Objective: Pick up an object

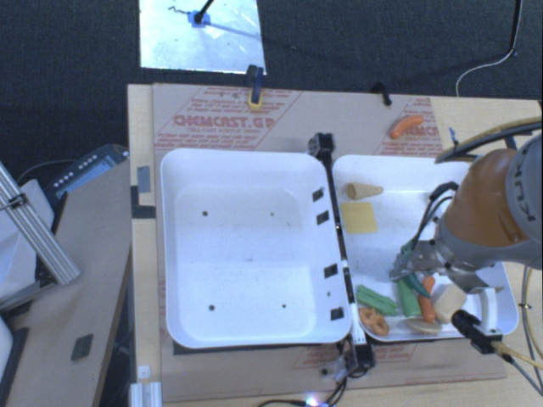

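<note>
Camera view is looking down on the desk [212, 113], where two shallow white bins are sitting side by side. The left bin [182, 312] is lying next to the right bin [386, 170], with a black divider bar running between them. The arm is reaching in from the right, its orange band hanging over the right bin, and the gripper [410, 267] is hovering low over a cluster of toy food in that bin's near corner. Whether it is clenched or released cannot be told from this angle. Just beneath and beside it, a green bean-like piece [376, 298] is lying next to an orange slice [374, 320], with a carrot-like piece [425, 307] close by. Further back in the same bin, a yellow square [360, 219] is lying flat, and a tan cone [363, 191] is resting just behind it. An orange sausage-shaped piece [406, 126] is lying on the desk outside the bins.
</note>
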`<state>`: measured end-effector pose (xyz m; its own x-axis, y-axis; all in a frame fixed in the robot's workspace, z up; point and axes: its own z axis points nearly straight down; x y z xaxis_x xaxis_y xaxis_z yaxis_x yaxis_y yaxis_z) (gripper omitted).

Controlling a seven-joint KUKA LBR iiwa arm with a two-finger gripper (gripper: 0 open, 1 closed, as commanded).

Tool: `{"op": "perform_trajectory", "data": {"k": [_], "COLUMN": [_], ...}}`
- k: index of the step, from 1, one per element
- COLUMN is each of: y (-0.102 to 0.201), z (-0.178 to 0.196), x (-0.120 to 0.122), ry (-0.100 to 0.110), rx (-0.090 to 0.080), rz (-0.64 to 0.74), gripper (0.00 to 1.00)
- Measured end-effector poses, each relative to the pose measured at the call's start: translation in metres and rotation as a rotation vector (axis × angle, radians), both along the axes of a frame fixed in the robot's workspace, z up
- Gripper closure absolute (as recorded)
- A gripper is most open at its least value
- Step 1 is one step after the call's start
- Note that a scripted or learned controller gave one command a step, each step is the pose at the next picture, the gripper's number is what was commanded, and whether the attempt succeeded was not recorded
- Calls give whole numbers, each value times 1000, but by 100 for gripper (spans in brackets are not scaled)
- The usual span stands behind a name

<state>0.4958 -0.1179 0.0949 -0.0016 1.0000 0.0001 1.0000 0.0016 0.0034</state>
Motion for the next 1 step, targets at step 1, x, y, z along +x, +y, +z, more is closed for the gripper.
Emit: {"op": "perform_trajectory", "data": {"k": [1], "y": [30], "z": [36], "x": [8], "ry": [-1], "rx": [0], "rz": [5], "gripper": [100]}}
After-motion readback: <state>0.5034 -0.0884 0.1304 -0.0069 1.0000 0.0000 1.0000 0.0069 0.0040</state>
